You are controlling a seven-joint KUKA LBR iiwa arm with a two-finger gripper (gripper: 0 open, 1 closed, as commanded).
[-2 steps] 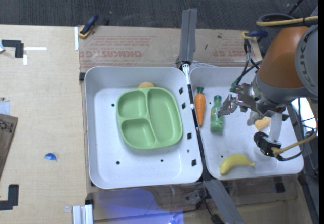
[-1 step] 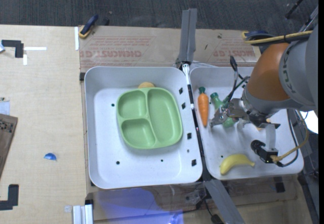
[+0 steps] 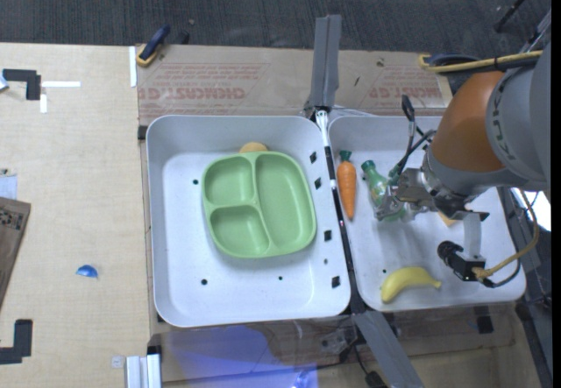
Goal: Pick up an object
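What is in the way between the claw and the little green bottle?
Nothing visible is in the way. The claw is right at the green bottle in the right bin. The carrot lies beside the bottle, on its far side from the claw, and the banana lies nearer the front.

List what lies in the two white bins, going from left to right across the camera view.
Green divided plate → carrot → green bottle, with the gripper right by it. The banana sits lower in the right bin, overlapping the bottle's span, so it is left out of the order.
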